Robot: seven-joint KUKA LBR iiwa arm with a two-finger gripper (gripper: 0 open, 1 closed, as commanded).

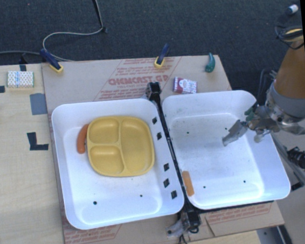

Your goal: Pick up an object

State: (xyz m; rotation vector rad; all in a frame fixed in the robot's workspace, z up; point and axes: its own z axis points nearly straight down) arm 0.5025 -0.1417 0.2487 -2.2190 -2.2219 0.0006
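We see the claw (240, 131) over the right bin (268, 190), seemingly angled toward the small orange object (187, 183); we cannot tell its grip state.

The bench (17, 176) bears a cardboard sheet (131, 77) with two white bins (75, 208) side by side
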